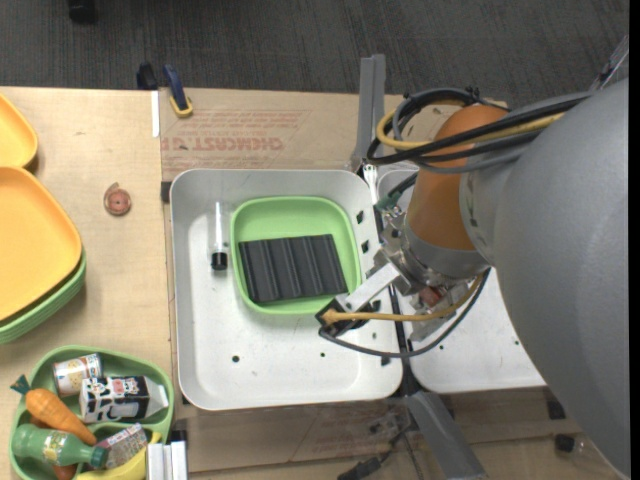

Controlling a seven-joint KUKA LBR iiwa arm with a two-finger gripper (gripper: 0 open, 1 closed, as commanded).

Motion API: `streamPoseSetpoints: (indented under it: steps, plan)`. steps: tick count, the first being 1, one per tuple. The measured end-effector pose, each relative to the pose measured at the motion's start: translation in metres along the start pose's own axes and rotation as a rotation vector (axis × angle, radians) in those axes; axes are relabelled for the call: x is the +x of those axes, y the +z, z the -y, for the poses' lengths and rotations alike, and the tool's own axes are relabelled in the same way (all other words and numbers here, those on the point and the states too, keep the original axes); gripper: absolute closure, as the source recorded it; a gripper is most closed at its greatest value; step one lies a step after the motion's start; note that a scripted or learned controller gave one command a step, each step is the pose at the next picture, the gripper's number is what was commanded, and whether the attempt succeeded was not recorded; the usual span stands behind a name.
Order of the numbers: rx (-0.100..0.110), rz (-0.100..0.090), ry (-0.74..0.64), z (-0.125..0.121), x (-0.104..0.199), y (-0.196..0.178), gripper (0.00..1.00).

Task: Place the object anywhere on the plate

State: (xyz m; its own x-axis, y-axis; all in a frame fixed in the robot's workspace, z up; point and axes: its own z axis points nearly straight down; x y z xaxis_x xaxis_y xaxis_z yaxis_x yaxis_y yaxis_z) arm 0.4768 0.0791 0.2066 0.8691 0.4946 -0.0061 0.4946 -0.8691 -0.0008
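The dark ribbed slab (pixel 292 268) lies flat inside the green plate (pixel 296 209), which sits in the left white bin (pixel 280 363). A white pen (pixel 218 234) with a black tip lies just beside the plate's left rim. The pincer (pixel 425 290) hangs over the wall between the two bins, apart from the slab; whether it is wide or narrow I cannot tell
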Motion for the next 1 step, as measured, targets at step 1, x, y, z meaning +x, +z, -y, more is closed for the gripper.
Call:
streamPoseSetpoints:
  steps: [1]
  plan:
    - [-0.001,-0.002,-0.017,-0.0714,-0.0398,-0.0365,0.00]
